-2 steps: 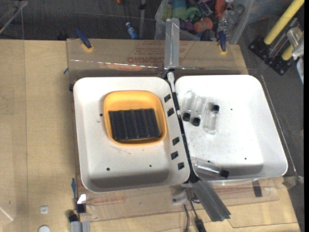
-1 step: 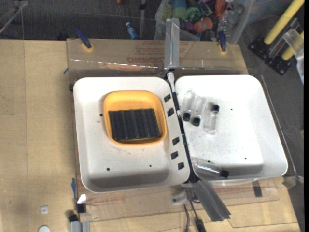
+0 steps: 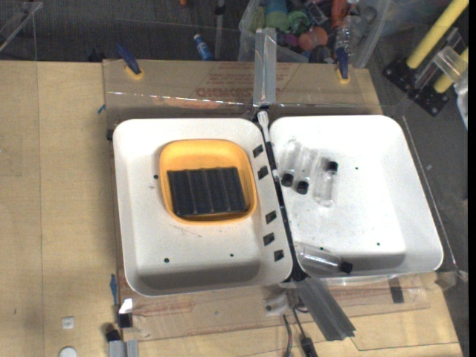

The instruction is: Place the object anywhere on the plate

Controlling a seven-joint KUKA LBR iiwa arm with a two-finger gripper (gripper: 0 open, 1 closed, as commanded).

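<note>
An orange square plate (image 3: 204, 152) with rounded corners lies in the left white bin (image 3: 137, 214). A black ridged rectangular object (image 3: 206, 190) lies flat on the plate and covers its front half. It sits within the plate's rim, leaning slightly toward the front edge.
In the right white bin (image 3: 383, 199), a few small clear bottles with black caps (image 3: 309, 173) lie near the divider. Another clear black-capped item (image 3: 326, 261) rests at that bin's front wall. A crate of colourful toys (image 3: 312, 10) stands behind the bench.
</note>
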